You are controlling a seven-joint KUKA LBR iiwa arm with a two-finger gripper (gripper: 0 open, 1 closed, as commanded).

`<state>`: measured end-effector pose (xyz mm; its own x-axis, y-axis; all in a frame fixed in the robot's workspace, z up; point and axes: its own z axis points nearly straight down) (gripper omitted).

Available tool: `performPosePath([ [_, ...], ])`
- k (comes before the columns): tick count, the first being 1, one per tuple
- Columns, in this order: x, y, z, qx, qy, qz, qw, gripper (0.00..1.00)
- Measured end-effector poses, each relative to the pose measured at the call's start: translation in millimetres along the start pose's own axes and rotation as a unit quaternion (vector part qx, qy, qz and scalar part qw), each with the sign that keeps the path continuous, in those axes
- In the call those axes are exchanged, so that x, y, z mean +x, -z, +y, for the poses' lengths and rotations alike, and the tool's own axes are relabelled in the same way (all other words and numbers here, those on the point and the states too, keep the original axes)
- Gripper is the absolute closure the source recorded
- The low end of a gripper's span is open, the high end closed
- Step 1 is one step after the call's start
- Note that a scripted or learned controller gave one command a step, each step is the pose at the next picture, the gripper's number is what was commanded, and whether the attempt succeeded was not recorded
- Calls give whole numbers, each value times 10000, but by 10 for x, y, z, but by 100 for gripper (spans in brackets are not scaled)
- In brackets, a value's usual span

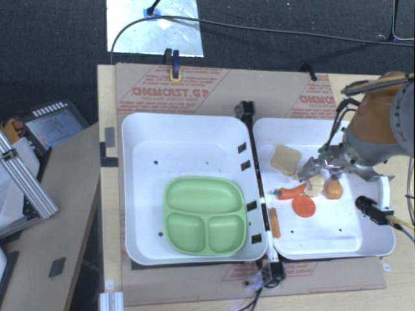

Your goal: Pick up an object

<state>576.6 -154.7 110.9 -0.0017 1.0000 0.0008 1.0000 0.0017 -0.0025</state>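
Bench: a brown board (pixel 194 86) with red letters lies under both bins, in the middle of the frame.
Floor: dark carpet (pixel 52 37) fills the top, with a shiny metal sheet (pixel 155 18) at the upper middle.
Left side: a tan table (pixel 58 193) with a small grey gadget (pixel 52 125) on it.
Left bin (pixel 149 141): white, and it holds a green plate (pixel 204 214) with three parts.
Right bin (pixel 337 238): white, on the right of the frame, with the toy food in it.
Food: a tan bread piece (pixel 285 159), an orange carrot (pixel 290 191), a red round slice (pixel 303 205), a pale lump (pixel 315 186) and an orange ball (pixel 333 190), all close together.
Carrot's long way: it lies nearly flat across the frame, tipped up a little at its right end.
Arm (pixel 382 125): grey and orange, reaching in from the right.
Gripper (pixel 316 168): low over the food, just above the pale lump; I cannot tell how its tips stand.
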Motion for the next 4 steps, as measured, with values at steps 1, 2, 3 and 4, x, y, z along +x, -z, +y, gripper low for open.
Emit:
performPosePath([
  [1,4,-271,7,-11,1,-3,10000,0],
  [2,-1,-150,17,-33,2,-10,10000,100],
  [3,18,485,76,-47,11,-13,10000,100],
  [4,22,1126,62,-48,16,-13,10000,100],
])
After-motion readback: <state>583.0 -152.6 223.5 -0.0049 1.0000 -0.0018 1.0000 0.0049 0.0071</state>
